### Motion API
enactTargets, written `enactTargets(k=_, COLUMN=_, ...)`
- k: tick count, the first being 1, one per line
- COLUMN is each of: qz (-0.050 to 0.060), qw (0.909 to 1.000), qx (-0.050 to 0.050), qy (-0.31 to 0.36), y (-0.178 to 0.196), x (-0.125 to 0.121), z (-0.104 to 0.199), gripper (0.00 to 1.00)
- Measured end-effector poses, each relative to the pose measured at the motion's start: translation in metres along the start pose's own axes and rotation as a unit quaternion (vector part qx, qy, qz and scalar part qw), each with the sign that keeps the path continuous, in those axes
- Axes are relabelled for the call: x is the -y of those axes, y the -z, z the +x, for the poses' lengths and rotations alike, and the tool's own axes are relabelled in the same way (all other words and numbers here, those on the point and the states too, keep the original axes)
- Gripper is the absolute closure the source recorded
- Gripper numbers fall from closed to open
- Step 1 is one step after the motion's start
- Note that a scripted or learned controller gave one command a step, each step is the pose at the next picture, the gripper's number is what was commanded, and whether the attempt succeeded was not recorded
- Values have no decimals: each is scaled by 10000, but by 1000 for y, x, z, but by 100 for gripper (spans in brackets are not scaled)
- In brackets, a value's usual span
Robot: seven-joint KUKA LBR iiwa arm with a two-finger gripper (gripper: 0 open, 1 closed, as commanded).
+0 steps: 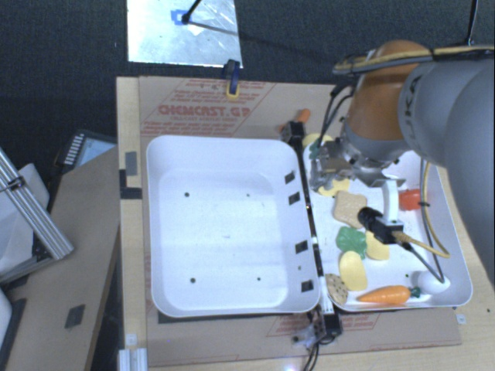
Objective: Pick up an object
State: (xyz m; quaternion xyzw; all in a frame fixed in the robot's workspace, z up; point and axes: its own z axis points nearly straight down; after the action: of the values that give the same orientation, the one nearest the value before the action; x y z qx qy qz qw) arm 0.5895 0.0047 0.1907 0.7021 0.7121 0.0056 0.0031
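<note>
My gripper [331, 173] hangs over the upper left part of the right bin [458, 280], close to the wall between the two bins. A small yellow piece [334, 186] lies right under it; whether it is touched I cannot tell. Just below lie a tan bread-like slice [349, 205], a green toy [352, 239], a pale yellow oval [352, 270] and another yellow piece [378, 248]. An orange carrot [384, 294] and a round speckled cookie [336, 287] rest along the front wall. A red-orange piece [410, 199] sits to the right, partly behind the arm.
The left bin [224, 149] stands beside the right one on a cardboard sheet. A yellow piece [313, 140] lies at the right bin's back corner, and a small orange item [305, 116] beyond its rim. The grey arm covers the bin's upper right.
</note>
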Motion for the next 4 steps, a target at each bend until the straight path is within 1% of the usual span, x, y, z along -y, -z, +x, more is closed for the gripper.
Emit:
enactTargets(k=1, qz=61, qw=10000, qx=8, qy=-32, y=-6, x=9, z=31, gripper=100)
enactTargets(k=2, qz=46, qw=10000, qx=4, qy=-17, y=-7, x=-9, z=99, gripper=100)
enactTargets(k=3, qz=24, qw=10000, qx=3, qy=-34, y=57, x=-13, z=123, gripper=100)
enactTargets(k=4, qz=26, qw=10000, qx=-7, qy=-16, y=87, x=-33, z=199, gripper=100)
